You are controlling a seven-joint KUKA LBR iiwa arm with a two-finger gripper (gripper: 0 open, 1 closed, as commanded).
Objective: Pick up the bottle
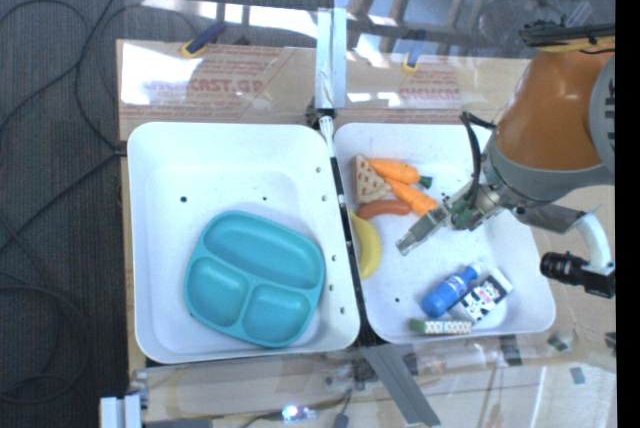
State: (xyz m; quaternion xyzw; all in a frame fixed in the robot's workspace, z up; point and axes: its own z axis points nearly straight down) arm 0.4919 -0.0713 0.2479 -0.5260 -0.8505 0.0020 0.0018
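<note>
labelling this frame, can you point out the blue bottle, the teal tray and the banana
blue bottle (449, 291), camera view, middle of its blue body
teal tray (256, 278), camera view, ridge between its compartments
banana (367, 246), camera view, middle of its yellow curve

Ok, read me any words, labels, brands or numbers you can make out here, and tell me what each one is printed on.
Red lettering on the brown cardboard sheet behind the white bins: mirrored and washed out, not readable.
Red lettering on the cardboard further right: too blurred to read.
Black-and-white patterned small box beside the blue plastic bottle: print too small to read.
Nothing else carries legible text.
</note>
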